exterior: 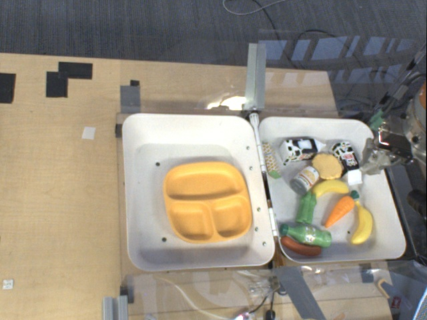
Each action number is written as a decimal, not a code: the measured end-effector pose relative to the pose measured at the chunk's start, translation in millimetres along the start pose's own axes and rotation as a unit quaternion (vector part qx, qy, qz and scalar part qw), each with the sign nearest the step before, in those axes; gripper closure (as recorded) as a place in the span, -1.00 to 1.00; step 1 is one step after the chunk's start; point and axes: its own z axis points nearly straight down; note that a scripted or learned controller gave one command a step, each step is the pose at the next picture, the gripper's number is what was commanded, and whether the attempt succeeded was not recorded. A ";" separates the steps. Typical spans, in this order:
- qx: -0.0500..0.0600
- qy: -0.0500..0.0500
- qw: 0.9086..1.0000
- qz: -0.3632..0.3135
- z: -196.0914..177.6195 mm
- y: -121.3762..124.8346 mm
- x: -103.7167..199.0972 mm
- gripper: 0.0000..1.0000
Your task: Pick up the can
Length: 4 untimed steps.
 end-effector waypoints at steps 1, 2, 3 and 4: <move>-0.001 0.000 0.999 0.051 2.7 3.1 -15.0 1.00; -0.003 0.000 0.999 0.049 -8.8 4.7 -14.0 1.00; -0.001 0.000 1.000 0.004 -15.2 -0.8 3.9 1.00; 0.000 0.000 0.993 0.116 -12.9 1.6 -9.7 1.00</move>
